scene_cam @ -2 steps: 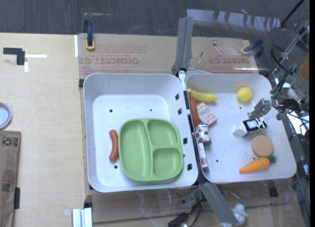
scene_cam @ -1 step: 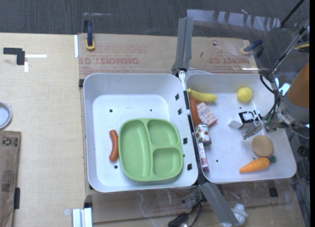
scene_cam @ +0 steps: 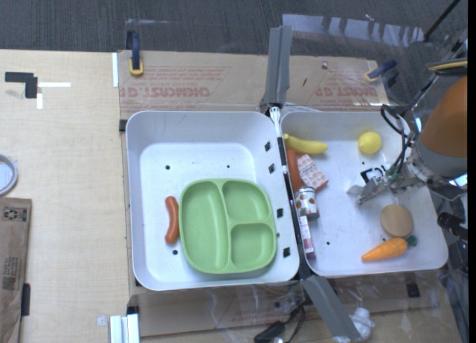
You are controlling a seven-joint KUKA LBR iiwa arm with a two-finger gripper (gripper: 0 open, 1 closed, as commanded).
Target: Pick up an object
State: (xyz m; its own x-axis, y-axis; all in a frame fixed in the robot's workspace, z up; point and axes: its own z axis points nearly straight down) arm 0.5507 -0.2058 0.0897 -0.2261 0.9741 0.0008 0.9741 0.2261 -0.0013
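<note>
My gripper hangs low over the right bin, near its right side, above bare bin floor. A brown round bun lies just below and to the right of it, and an orange carrot lies beyond that near the front rim. A yellow lemon sits above the gripper near the back. Along the bin's left wall are a banana, a red and white packet and a small can. I see nothing held in the gripper.
The left bin holds a green divided plate and an orange sausage beside it. Cables trail from the wrist over the right bin's back right corner. A grey post stands behind the divide between the bins.
</note>
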